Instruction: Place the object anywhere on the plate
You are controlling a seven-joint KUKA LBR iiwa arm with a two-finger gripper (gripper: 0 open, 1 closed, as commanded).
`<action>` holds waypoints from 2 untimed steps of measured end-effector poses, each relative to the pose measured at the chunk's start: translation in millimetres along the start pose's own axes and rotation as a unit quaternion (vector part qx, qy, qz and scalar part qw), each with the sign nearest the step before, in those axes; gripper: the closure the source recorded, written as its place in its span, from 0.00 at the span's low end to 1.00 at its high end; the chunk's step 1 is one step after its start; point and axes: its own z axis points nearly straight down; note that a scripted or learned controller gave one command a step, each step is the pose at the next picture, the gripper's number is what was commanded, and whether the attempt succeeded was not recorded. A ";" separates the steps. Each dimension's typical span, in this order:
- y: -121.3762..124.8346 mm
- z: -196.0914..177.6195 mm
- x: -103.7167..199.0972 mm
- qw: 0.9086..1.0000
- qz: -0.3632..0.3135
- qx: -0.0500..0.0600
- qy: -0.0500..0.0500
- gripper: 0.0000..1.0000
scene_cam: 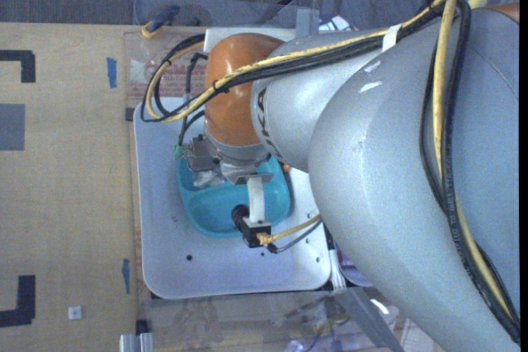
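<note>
A turquoise plate [206, 206] lies in the white bin [165, 260], near its middle. My arm reaches in from the right and its orange wrist band [235, 99] hangs directly over the plate, covering the plate's upper part. The gripper [221, 169] points down at the plate from just above it, and the wrist housing hides most of it. I cannot make out any object on the plate or under the wrist. A white bracket with a black connector [252, 227] hangs over the plate's lower right edge.
The grey arm body fills the right half of the view and hides the second bin. A yellow-and-black cable [173, 107] loops beside the wrist. A wooden bench top [66, 177] with black markers and blue tape lies to the left.
</note>
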 end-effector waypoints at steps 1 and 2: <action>-24.6 -40.2 -19.4 0.994 0.109 0.009 -0.003 1.00; -19.7 -88.9 6.3 1.000 -0.013 0.010 -0.002 1.00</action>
